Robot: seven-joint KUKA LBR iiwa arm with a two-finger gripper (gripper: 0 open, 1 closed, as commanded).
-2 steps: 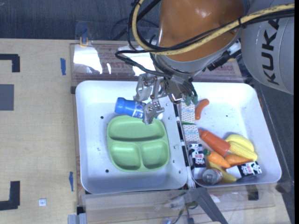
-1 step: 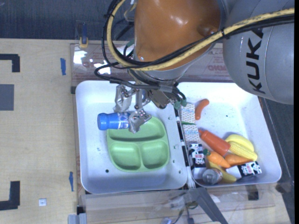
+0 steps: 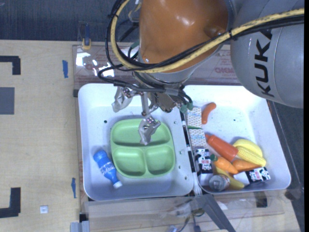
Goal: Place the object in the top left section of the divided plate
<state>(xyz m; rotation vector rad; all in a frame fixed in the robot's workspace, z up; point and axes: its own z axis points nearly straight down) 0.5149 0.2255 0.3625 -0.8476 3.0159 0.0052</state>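
grey arm bulk hides the left bin's (image 3: 91, 98) back edge; the gripper (image 3: 147, 129) hangs over the green divided plate's (image 3: 126, 153) back section, its jaw gap and any held object unreadable amid blurred metal.

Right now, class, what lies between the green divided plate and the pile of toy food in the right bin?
In the camera view, between the green divided plate and the toy food lie the two bins' adjoining walls and a strip of small patterned cartons.
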